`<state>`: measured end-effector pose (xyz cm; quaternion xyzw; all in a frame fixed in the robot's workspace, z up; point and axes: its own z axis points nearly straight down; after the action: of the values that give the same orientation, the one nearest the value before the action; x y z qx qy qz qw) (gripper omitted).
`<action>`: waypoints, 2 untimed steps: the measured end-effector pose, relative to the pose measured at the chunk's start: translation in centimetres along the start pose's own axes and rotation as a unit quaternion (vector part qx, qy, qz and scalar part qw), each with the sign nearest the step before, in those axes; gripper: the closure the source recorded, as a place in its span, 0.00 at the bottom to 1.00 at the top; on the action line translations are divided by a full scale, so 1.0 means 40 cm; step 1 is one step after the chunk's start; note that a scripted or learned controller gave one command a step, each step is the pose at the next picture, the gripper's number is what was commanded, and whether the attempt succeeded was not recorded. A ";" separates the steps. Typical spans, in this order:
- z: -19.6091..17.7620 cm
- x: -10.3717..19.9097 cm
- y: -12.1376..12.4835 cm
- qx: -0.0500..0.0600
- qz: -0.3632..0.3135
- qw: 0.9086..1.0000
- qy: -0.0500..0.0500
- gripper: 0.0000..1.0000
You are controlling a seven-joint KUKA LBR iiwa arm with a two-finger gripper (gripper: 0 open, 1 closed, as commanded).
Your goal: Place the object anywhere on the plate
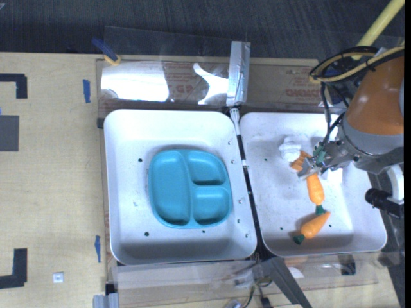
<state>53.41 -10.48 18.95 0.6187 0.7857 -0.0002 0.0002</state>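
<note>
Look to the right of the frame: your gripper (316,161) sits low in the right bin (270,223), in its upper middle part. Whether it is spread or pinching you cannot tell, since its tip is a small dark tangle. An orange carrot (314,188) lies just below it, its top end touching or nearly touching the tip. A second carrot (313,226) with a green stem lies lower still, near the bin's bottom wall. A small white piece (290,150) rests just left of the gripper. The blue divided plate (190,187) sits in the centre of the left bin (122,172), well apart from the carrots. Both bins rest on a pale wooden counter (45,172), with dark floor along the top.
</note>
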 end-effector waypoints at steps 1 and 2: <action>0.013 0.160 0.032 0.001 -0.003 1.000 0.001 1.00; 0.014 0.295 0.084 0.000 0.012 1.000 0.001 1.00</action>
<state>53.91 1.79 18.38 0.6277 0.7785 0.0006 0.0000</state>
